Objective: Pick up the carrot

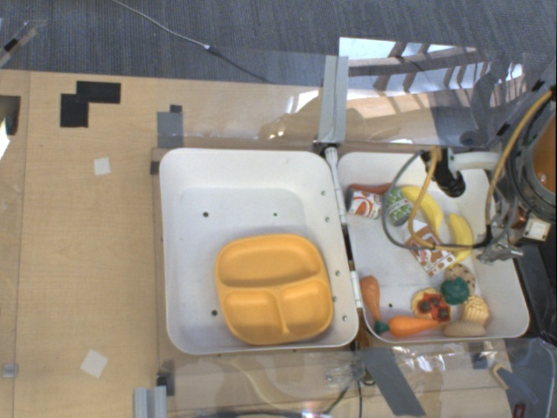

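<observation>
An orange carrot point(416, 326) with a dark green top lies along the front wall of the right bin point(520, 316), its green end pointing left. A second orange, tapered piece point(372, 296) lies at the bin's front left, beside the divider. My gripper point(498, 249) hangs over the right edge of the right bin, up and to the right of the carrot and apart from it. Nothing shows in its grasp.
Around the carrot lie a beige lump point(464, 328), a corn-like piece point(474, 307), a teal item point(454, 290) and a red-yellow toy point(426, 303). Two bananas point(457, 229) and a red-white can point(365, 203) lie further back. The left bin point(191, 190) bears a yellow divided plate point(274, 287).
</observation>
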You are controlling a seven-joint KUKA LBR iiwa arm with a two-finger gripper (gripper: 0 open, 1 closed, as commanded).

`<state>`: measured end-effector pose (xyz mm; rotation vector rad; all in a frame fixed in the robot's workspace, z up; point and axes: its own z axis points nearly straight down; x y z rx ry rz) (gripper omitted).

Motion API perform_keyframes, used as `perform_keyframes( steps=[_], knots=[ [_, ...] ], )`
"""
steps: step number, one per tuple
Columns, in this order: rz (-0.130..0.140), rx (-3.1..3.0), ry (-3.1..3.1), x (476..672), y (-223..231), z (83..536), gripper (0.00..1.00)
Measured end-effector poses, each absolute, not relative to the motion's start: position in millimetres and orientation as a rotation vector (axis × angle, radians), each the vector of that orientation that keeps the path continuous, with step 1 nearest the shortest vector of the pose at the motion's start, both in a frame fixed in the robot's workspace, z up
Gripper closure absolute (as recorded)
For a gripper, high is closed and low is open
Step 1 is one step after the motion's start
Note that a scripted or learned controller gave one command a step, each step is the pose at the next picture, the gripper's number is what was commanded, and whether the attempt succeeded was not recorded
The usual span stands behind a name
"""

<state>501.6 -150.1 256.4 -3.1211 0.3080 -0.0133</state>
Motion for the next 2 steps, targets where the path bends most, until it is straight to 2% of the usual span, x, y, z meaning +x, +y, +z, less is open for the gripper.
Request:
perform_keyframes(
  steps=[1,2],
  knots=[
    [0.011,-3.117,0.338,497.1,-190.4,145.5,1.0],
    [-0.02,-3.106,0.469,500.3,-163.3,263.4,1.0]
  ],
)
